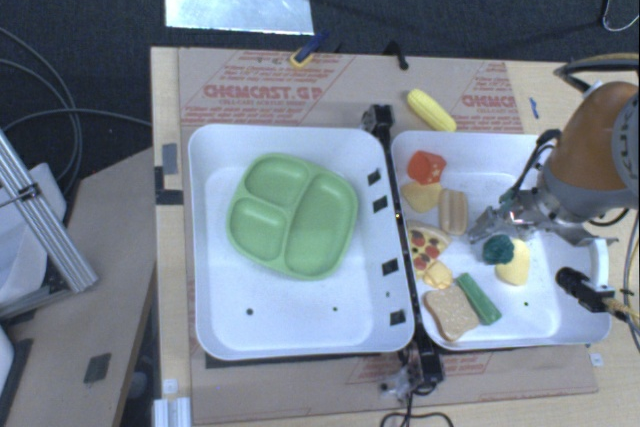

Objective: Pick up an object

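Basically 1 view, camera looks down on 2 white bins side by side; left bin (230, 315) has a green divided plate (293, 215), right bin (545, 315) has the loose food toys, so any pick target is on the right

Arm (595, 155) reaches in from the right, orange band up top, gripper (497, 227) low over the middle of the right bin, just beside a dark green lump (498, 250) which touches a yellow piece (516, 265); likely going for one of those 2, judging by where it hangs

Jaws: cannot tell if released or clenched, tip too blurred, nothing seen between them

Other toys: red piece (427, 165), tan bun (454, 211), pizza slice (428, 243), bread slice (452, 313), green stick (479, 298); yellow corn (431, 110) lies outside the bin on the cardboard (260, 90), out of the pick zone

Items sit close together, so a neighbour could get nudged
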Robot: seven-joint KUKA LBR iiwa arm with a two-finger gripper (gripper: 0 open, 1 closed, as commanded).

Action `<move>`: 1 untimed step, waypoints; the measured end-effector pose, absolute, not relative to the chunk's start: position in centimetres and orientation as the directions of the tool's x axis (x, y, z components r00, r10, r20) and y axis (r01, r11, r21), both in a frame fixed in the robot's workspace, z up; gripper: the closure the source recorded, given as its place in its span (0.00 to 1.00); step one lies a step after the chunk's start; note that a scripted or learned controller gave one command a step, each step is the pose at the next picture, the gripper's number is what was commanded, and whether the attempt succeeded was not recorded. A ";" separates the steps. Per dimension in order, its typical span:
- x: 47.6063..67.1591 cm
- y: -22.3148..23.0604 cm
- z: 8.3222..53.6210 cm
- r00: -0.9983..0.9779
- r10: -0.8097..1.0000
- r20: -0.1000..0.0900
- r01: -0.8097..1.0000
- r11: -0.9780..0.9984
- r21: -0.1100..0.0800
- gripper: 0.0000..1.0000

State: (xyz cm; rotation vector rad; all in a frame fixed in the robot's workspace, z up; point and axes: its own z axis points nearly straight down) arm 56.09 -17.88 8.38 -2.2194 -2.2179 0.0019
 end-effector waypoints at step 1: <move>56.5 -18.0 9.6 0.000 1.000 -0.001 1.000 0.000 0.005 1.00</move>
